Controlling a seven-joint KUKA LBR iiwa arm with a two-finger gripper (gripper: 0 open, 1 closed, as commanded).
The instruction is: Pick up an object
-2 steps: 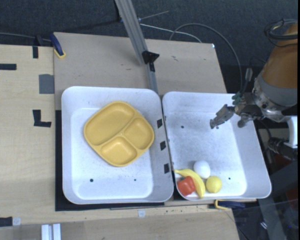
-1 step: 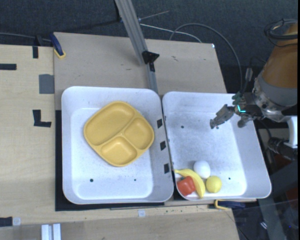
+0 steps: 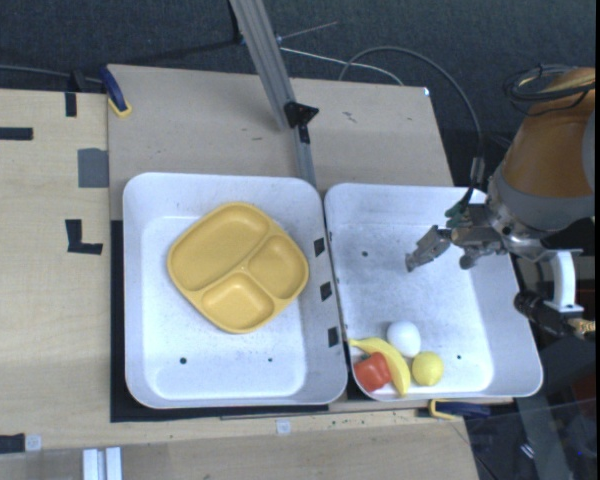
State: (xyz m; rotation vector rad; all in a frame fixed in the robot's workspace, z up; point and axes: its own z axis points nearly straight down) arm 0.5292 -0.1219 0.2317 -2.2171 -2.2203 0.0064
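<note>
The gripper [image 3: 442,251] hangs over the right bin [image 3: 380,208] at centre right, fingers spread wide, nothing between them. Below it, at lower centre, sit a banana [image 3: 390,360], egg [image 3: 404,336], lemon [image 3: 428,369] and tomato [image 3: 371,371]. The left bin holds a yellow tray [image 3: 238,266].

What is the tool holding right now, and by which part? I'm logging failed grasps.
Nothing. The tool hangs open above bare floor of the right bin, apart from the banana, white ball, lemon and red fruit.
</note>
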